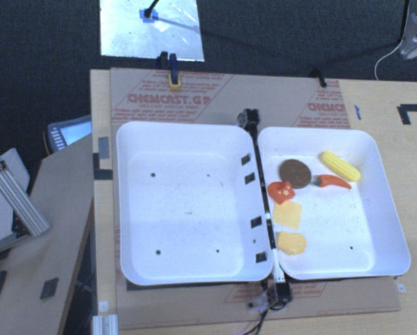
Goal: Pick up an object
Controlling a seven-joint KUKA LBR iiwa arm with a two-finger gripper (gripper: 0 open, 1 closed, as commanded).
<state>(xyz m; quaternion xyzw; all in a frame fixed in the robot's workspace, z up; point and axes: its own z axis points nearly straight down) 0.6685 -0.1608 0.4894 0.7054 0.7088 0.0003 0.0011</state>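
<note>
1. Claw: you cannot tell here whether it is released or clenched, so do not assume it carries anything.
2. The things to pick all lie in the right bin [383, 208], in its half next to the left bin [187, 208]. Take the brown disc [294, 173] as your landmark.
3. The yellow corn [341, 166] lies to the right of the disc, a little further back. The orange pepper [332, 182] lies just right of the disc and in front of the corn.
4. The red piece [281, 192] touches the disc's front-left edge. The yellow slice [288, 215] comes in front of it, and the orange lump [291, 243] further in front again.
5. Handling, as I judge it: these look like small toy foods, light, stiff and rather smooth. The corn seems the best choice, because it is thick and rounded; close across its short width, at the middle.
6. The disc and the slice look flat and may slip out from a grasp from above.
7. Hard to see: the material of each piece, and whether the red piece overlaps the slice.
</note>
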